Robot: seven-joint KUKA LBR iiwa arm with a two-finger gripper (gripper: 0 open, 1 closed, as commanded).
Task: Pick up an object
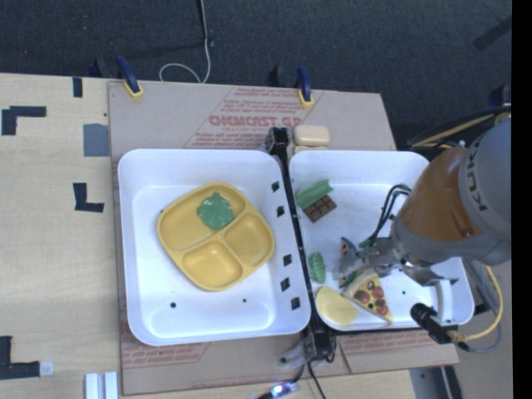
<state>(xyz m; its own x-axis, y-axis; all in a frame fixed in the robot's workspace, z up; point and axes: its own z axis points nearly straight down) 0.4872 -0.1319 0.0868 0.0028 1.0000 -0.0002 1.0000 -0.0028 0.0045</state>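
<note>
A grey robot arm with an orange band reaches from the right into the right-hand white bin (366,169). Its gripper (356,260) hangs low over a flat triangular toy pizza slice (371,296) lying near the bin's near edge. The slice's long axis runs diagonally, tip pointing near-right. Nothing sits between the claw's prongs; open or closed, I cannot tell.
</note>
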